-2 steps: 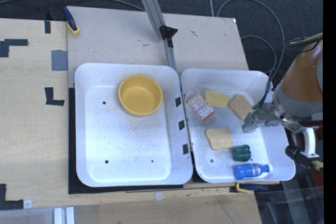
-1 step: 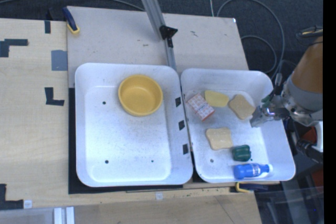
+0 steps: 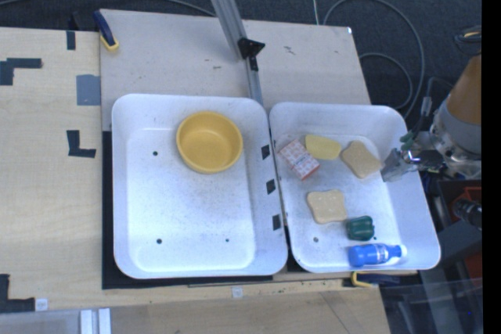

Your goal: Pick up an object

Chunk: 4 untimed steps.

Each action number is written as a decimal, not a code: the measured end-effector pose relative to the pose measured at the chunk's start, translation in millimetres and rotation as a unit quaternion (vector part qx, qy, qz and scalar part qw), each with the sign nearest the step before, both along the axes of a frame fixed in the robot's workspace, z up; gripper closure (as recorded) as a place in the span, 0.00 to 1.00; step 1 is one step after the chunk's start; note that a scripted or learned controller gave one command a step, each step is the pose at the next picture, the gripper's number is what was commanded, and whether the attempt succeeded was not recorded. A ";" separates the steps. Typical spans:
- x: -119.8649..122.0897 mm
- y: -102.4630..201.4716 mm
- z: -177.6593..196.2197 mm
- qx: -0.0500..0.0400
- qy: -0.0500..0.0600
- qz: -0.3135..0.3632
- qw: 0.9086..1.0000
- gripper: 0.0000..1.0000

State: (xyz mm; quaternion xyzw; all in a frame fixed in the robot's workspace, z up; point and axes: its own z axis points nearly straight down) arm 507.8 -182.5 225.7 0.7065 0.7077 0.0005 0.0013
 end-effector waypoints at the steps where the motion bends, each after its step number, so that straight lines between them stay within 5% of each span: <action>1: 11.7 47.6 -8.2 0.001 0.002 0.002 1.000 1.00; 4: 34.8 220.0 -10.8 0.001 0.003 0.004 1.000 1.00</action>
